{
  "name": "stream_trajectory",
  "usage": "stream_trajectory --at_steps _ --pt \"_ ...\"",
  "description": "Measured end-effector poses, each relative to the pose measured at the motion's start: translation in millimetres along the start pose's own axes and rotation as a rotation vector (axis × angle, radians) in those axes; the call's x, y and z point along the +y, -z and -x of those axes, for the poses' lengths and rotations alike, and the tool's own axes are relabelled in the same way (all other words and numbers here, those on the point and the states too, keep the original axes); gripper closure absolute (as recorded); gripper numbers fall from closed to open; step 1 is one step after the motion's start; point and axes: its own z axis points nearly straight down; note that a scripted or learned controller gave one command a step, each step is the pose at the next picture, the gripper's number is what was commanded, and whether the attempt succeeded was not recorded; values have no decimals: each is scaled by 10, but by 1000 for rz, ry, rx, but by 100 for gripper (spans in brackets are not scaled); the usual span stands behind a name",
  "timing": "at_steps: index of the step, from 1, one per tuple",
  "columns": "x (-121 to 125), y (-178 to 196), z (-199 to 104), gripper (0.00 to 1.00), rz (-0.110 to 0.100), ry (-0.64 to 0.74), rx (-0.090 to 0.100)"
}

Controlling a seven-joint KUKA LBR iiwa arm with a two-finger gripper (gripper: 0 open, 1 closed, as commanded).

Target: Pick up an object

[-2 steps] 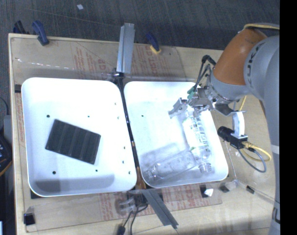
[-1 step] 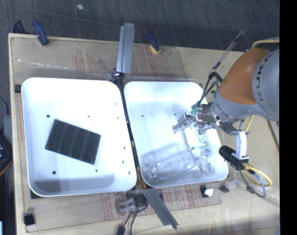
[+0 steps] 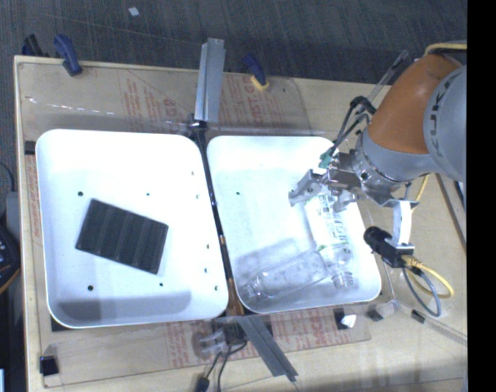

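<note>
The pincer (image 3: 328, 188) sits in the upper right part of the right bin (image 3: 256, 149), at the end of the arm (image 3: 411, 113) that comes in from the right edge of the frame. Whether it is open or shut I cannot tell: the metal parts at its tip blur into the pale bin floor and the clear plastic below, and nothing can be seen gripped in it.

Two clear bottles lie in that bin. One bottle (image 3: 333, 239) lies directly below the pincer in the frame, its upper end just beside or under the tip; contact cannot be judged. Its long axis runs nearly top to bottom of the frame, tilting slightly toward the lower right, along the bin's right wall. The second bottle (image 3: 284, 276) lies further off, toward the lower middle of the bin, with its long axis running from lower left to upper right, and its right end close to the first bottle's lower end.

The nearer bottle looks like the likeliest target. The move turns on this: the bottle stretches away from the pincer toward the bottom of the frame, so a grip would have to close across its narrow width, left to right.

In the left bin (image 3: 60, 149) a dark ribbed slab (image 3: 122, 235) lies flat, well apart from the pincer.
</note>
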Motion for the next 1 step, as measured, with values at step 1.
stream_trajectory --at_steps 1 --pt "-101 784 104 0 1 -28 1"
